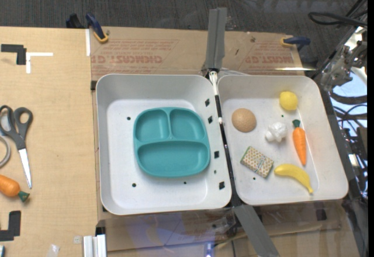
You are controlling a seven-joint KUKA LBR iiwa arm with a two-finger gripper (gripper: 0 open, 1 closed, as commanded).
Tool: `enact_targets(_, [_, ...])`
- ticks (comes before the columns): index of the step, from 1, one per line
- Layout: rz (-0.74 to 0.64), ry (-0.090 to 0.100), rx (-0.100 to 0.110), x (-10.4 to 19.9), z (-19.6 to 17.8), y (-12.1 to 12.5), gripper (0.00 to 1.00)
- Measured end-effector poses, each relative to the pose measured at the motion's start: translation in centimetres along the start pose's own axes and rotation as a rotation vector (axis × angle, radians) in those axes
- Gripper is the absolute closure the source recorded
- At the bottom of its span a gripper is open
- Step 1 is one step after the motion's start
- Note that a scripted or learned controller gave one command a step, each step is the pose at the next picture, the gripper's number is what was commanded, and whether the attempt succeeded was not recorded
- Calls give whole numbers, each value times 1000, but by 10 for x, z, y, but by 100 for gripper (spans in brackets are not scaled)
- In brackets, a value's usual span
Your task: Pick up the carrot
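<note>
The carrot [300, 143] lies in the right bin [327, 133], close to its right wall. It is orange with a green top, and the top points to the far side. A white lumpy object [276, 132] sits just left of it. A banana [294, 176] lies below its tip and a lemon [288, 100] above its top.
A brown egg-shaped object [244, 120] and a speckled sponge block [257, 161] are also in the right bin. The left bin [111, 133] holds a teal divided plate [172, 142]. Scissors [19, 139] and a second orange carrot-like toy [10, 186] lie on the wooden bench at left. Cables and metal hardware [347, 57] crowd the right edge.
</note>
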State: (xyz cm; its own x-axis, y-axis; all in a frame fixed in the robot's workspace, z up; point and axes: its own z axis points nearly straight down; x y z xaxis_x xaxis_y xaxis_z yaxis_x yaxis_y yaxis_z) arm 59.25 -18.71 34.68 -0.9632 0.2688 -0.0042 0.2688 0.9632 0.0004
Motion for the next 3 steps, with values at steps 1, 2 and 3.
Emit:
enact_targets(1, [-1,-2,1,46,4,-49,100])
enact_targets(2, [-65,2,0,92,40,-24,100])
enact_targets(3, [-66,-2,0,91,30,-23,100])
